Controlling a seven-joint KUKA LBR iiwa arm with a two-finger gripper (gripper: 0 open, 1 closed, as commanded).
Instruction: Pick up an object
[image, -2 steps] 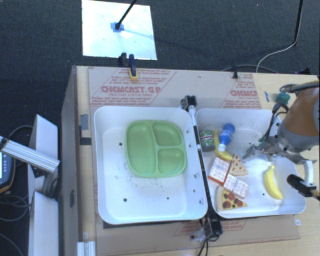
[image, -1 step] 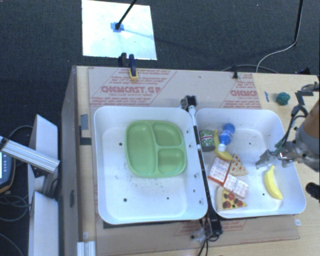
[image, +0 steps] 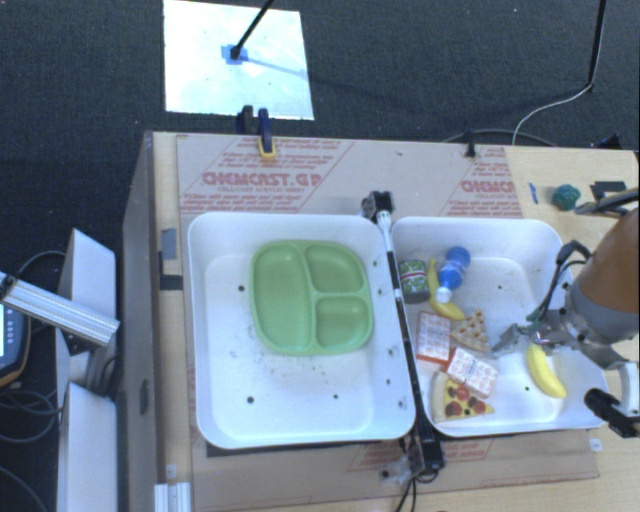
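Just below the hand (image: 535, 338) lies a banana (image: 544, 371) in the right bin (image: 520, 236); I cannot tell the hand's opening, and nothing looks lifted yet.

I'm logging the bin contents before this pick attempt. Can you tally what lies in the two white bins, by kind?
Green divided tray: 1
Bananas: 2
Blue-capped bottle: 1
Small can: 1
Pizza slice: 1
Flat cards or packets: 3
Total: 9
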